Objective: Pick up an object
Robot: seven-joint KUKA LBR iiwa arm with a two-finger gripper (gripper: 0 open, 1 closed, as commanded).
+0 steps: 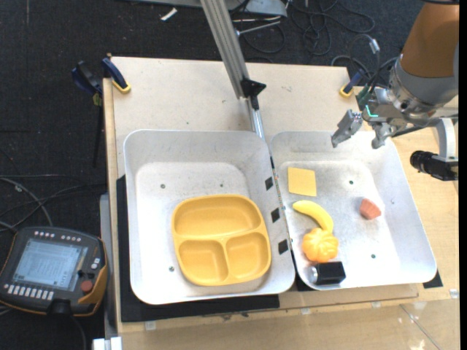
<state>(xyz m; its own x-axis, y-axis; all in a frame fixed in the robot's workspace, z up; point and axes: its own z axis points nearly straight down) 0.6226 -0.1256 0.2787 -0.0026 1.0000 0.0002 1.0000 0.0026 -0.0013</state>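
The right bin (408,217) holds a flat yellow square (302,181), a yellow banana (314,214), an orange pepper-like toy (320,246), a small black block (330,272) and a small red-orange piece (371,209). My gripper (362,131) hangs over the bin's far edge, well above the objects, with its two fingers spread apart and nothing between them. The nearest objects are the yellow square, down and to its left, and the red-orange piece below it.
The left bin (146,166) holds a yellow three-compartment tray (220,238). A metal pole (228,39) slants down to the seam between the bins. A teach pendant (49,267) lies off the bench at lower left. Clamps (111,75) sit at the bench's far corners.
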